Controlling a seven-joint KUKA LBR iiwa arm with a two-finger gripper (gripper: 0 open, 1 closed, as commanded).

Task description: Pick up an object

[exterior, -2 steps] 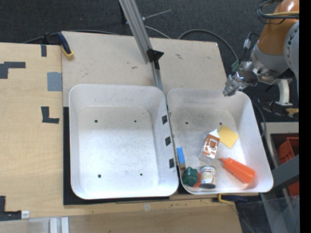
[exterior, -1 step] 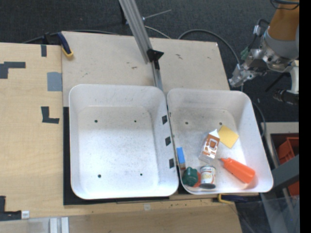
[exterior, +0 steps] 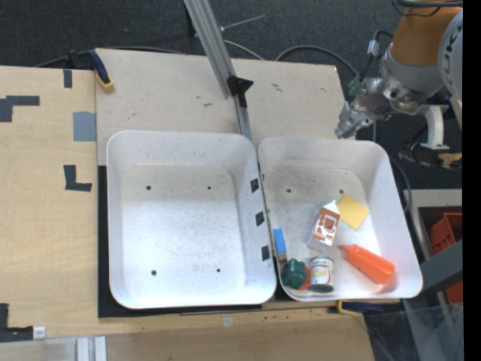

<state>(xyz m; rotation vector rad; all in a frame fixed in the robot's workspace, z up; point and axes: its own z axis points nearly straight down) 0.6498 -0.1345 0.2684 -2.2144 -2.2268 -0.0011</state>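
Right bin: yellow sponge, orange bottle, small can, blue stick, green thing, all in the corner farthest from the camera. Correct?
Not quite. The camera view shows the yellow sponge, orange bottle, small can, blue stick and green thing in the right bin, but clustered toward its near edge, not the far corner.

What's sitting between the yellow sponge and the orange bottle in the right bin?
Nothing in the camera view: between the yellow sponge and the orange bottle there is only bare floor of the right bin.
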